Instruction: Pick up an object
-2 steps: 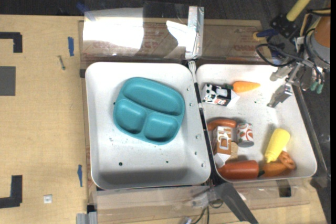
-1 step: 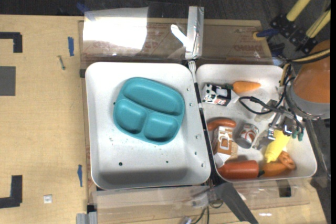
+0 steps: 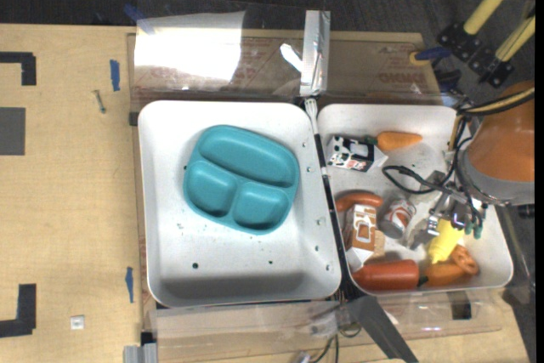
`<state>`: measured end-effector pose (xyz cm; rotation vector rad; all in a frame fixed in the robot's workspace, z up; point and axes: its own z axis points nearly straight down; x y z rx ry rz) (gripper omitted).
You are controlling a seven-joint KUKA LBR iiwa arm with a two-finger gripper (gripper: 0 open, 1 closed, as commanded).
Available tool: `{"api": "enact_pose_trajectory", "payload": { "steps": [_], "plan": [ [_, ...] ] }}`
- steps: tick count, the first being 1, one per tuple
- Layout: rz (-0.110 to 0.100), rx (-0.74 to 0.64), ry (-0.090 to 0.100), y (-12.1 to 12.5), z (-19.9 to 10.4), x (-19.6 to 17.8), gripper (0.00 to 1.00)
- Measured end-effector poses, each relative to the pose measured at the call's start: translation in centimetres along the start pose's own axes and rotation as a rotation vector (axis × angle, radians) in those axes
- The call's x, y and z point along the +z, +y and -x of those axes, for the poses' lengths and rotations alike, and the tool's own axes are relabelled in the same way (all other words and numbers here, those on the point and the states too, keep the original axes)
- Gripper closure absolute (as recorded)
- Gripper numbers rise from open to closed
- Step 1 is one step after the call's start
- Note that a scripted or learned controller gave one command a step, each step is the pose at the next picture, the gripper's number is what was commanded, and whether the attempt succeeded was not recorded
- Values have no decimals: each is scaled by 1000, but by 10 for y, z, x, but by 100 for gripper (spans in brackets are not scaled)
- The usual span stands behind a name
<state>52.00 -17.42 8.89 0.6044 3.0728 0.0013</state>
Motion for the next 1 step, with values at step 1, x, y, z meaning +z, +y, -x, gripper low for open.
{"api": "enact_pose_trajectory", "payload": {
  "steps": [1],
  "plan": [
    [-1, 41, -4, 5, -24, -1, 0]
  ]
}}
